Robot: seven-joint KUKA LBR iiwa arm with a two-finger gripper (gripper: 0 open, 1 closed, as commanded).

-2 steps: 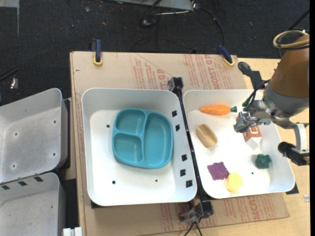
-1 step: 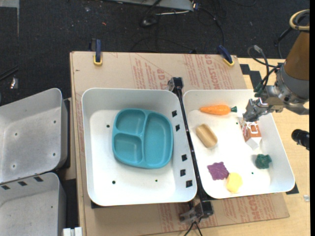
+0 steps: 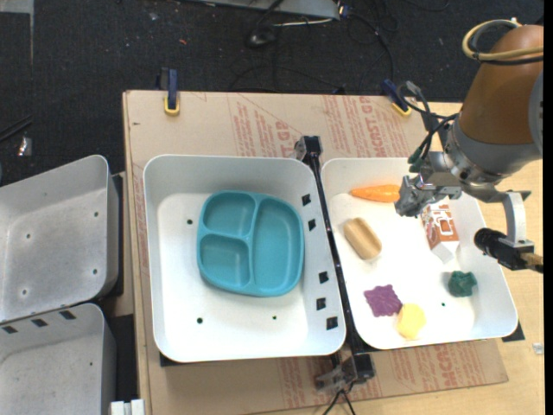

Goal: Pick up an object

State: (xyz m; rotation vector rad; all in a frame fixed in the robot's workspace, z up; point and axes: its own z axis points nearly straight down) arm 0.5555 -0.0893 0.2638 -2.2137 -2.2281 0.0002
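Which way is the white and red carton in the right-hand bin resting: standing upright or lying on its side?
Lying on its side. The white and red carton rests flat on the right white bin's floor, long printed face up.

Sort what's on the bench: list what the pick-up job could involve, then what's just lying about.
Job:
hand over the right bin
carrot
bread roll
small carton
dark green lump
purple piece
yellow piece

Lying about:
teal divided plate in the left bin
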